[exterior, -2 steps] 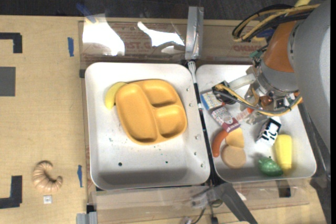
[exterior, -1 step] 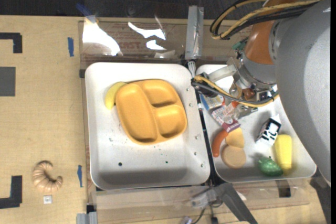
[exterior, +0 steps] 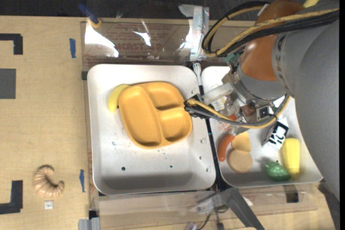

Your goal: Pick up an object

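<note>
Robot lab: taped bench [exterior: 38, 116], white bins [exterior: 102, 169].

There are two white bins [exterior: 102, 169], one orange tray [exterior: 153, 113], two yellow bananas [exterior: 290, 154], one green toy [exterior: 276, 171], one round tan piece [exterior: 240, 161], and one curled croissant [exterior: 48, 181].

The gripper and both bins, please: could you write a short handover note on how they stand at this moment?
Gripper: low over the right bin, hidden under the wrist; no object seen held.
Left bin: orange divided tray with a yellow piece at its left edge.
Right bin: yellow corn-like piece, green piece, tan round piece, orange-red piece.
Done: nothing visibly lifted.
Left: grasp and raise one object.
</note>
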{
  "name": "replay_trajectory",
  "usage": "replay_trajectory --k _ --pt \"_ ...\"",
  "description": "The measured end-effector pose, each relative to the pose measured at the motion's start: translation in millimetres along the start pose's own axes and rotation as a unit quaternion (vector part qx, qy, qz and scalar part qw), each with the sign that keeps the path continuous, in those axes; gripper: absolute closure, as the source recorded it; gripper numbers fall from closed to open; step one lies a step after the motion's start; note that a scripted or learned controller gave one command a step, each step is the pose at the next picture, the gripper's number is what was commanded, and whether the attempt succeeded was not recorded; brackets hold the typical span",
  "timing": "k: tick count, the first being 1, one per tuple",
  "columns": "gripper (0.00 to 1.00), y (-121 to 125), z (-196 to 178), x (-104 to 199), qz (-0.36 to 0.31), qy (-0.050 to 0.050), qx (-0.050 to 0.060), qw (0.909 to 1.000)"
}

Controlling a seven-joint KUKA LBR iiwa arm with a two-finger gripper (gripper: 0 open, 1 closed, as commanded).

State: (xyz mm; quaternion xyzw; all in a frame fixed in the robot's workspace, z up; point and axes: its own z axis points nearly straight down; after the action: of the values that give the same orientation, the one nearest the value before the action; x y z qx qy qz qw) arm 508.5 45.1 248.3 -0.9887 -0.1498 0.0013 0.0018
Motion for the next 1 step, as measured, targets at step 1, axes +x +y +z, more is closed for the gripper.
replay_trajectory --k 1 --pt "1.00 -11.8 -64.8 -2.2 -0.095 0.002 -0.002 0.9955"
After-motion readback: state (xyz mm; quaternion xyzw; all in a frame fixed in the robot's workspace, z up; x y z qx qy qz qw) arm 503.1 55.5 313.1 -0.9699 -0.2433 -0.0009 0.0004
